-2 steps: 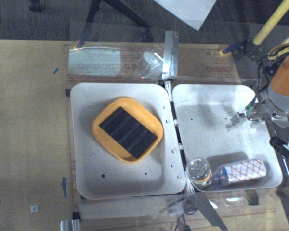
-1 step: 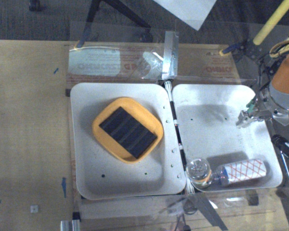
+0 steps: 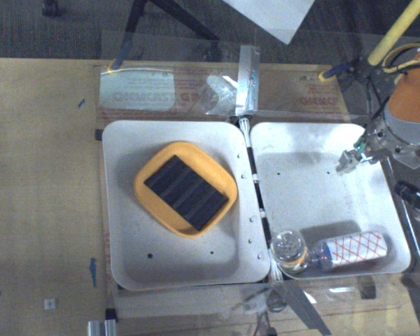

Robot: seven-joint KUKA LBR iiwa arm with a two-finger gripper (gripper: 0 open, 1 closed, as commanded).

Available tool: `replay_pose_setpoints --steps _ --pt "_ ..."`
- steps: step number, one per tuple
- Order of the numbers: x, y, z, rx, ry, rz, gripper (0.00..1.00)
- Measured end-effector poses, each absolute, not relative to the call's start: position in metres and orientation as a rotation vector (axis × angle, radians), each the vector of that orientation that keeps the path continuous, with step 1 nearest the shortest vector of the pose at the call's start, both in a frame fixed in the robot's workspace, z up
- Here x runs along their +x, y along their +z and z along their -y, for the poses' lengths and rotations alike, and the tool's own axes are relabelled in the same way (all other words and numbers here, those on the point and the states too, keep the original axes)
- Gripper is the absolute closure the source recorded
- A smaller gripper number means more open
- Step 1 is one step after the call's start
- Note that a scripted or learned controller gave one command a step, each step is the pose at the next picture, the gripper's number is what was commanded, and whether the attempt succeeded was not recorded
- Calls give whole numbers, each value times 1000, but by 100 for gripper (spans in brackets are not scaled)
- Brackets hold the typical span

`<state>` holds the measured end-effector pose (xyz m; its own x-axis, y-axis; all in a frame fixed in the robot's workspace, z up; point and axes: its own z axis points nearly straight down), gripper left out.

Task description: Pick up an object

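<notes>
Camera view: right bin [image 3: 378, 257] is the landmark. Tool [image 3: 351, 158] hangs over its upper right part, near the far rim, nothing between its fingers; can't tell how wide they stand. Clear bottle [image 3: 332, 250] with red crosshatch label lies on its side along the bin's near edge, well apart from tool. Left of right bin, left bin [image 3: 126, 257] holds orange tray [image 3: 185, 187] with dark ribbed insert
</notes>
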<state>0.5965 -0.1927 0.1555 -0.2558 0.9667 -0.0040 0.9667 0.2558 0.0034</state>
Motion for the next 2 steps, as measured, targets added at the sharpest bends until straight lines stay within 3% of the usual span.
replay_pose_setpoints --steps 1,2 --pt "537 91 107 1619 2 -2691 100" --pt "537 91 108 1620 1 -2690 0"
